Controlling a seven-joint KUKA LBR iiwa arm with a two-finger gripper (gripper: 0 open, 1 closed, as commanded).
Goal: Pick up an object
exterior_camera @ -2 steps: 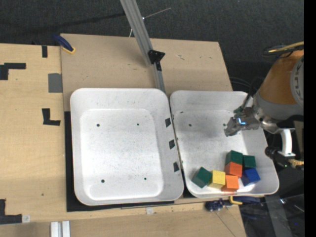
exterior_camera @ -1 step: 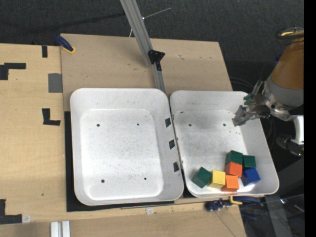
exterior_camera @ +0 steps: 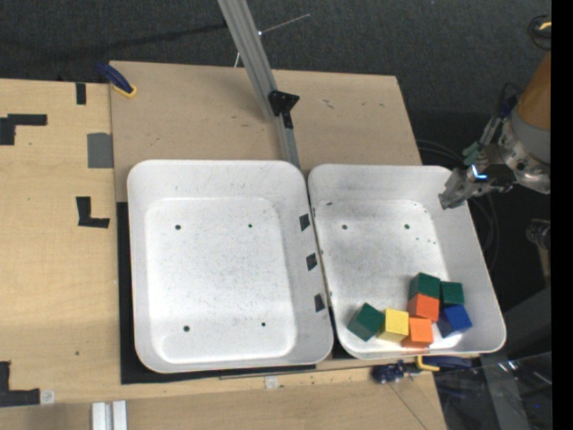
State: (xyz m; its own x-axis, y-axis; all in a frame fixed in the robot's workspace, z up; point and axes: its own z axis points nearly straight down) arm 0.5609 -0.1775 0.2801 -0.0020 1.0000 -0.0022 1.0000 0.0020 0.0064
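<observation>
fingers [exterior_camera: 455, 195] sitting over the right rim of the right bin [exterior_camera: 358, 191], near its far right corner, hanging off the grey arm [exterior_camera: 528, 141] that is coming in from the right edge. cannot tell how far apart the fingers are, too small and blurry; nothing is showing between them, and they are not touching any block.

the blocks are all bunching in the near right corner of the right bin, well apart from the fingers. green block [exterior_camera: 365, 321] is lying farthest left, yellow block [exterior_camera: 396, 322] just beside it, orange block [exterior_camera: 420, 331] next to that by the near rim. second orange block [exterior_camera: 424, 306] is sitting just behind, dark green blocks [exterior_camera: 426, 285] [exterior_camera: 451, 292] at the back of the cluster, blue block [exterior_camera: 456, 317] nearest the right rim. they are touching or nearly touching each other.

the far and middle floor of the right bin is lying open. left bin [exterior_camera: 215, 182] is sitting beside it, rims meeting in the middle of the desk [exterior_camera: 197, 106]. a slanted metal bar [exterior_camera: 251, 43] is crossing the far desk edge toward the gap between the bins.
</observation>
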